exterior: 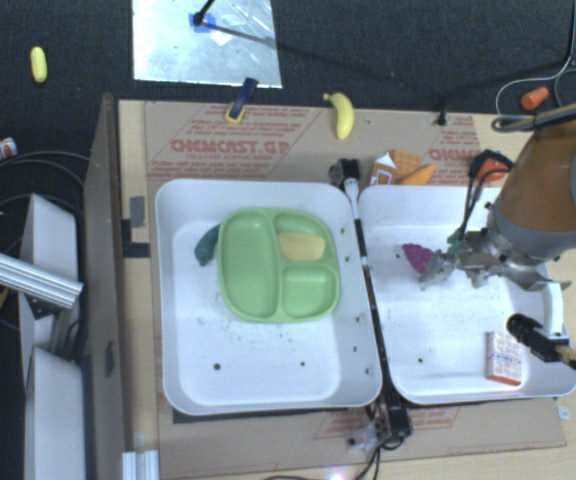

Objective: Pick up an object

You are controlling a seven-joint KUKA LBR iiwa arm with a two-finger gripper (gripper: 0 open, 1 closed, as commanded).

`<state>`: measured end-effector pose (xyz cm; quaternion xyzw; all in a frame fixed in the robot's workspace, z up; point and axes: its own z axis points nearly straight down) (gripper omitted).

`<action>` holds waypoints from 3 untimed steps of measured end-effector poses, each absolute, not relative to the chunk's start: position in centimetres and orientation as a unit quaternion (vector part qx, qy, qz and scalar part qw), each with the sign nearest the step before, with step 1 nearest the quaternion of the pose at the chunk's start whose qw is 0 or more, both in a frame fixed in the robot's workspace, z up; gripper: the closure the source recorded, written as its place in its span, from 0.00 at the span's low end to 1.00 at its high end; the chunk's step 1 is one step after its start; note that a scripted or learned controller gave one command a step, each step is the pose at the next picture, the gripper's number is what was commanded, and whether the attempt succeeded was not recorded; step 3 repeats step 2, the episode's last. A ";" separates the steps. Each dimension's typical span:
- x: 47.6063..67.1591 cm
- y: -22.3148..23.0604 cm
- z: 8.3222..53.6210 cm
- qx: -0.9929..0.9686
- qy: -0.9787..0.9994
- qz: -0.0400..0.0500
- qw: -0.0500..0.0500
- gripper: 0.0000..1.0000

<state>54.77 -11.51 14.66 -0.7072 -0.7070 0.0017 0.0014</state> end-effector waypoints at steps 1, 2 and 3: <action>61.3 -11.8 8.8 -0.705 -0.709 -0.002 -0.002 0.00; 61.1 -11.8 10.1 -0.706 -0.709 -0.001 -0.001 1.00; 61.1 -11.8 10.1 -0.706 -0.709 -0.001 -0.001 1.00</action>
